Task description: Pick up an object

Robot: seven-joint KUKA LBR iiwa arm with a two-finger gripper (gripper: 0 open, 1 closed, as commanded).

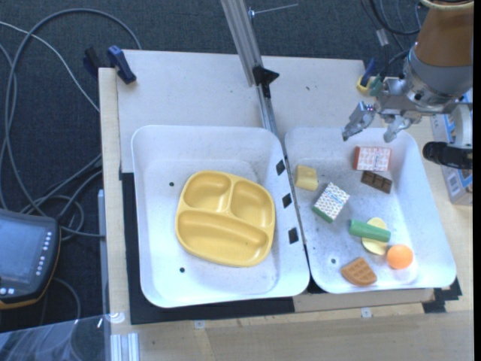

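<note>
Camera view showed us the gripper (373, 125) hanging above the far edge of the right bin (434, 201), its jaws spread wide with nothing between them. Just below it, nearest of all the pieces, lay a red-and-white patterned block (373, 158), and touching its near side was a dark chocolate-coloured bar (376, 181). Further into the same bin we saw a small yellow cube (306, 177), a green-edged speckled block (331, 201), a green stick (369, 229) lying across a yellow slice (374, 241), an orange ball (400, 257) and a waffle-shaped piece (358, 271). The left bin (150, 201) carried a yellow divided plate (225, 217). We judged the patterned block the likeliest target: it looked like a light, stiff toy piece with flat faces, so it ought to bear a firm squeeze without damage. We thought the best hold would be across its two side faces, the ones running toward and away from the chocolate bar, so that neither finger would come down on that neighbour. The ball looked apt to roll away, and the thin flat pieces offered little height to grip. All the pieces sat low on the bin floor, well above which the gripper stood on the counter (195, 81) side.
</note>
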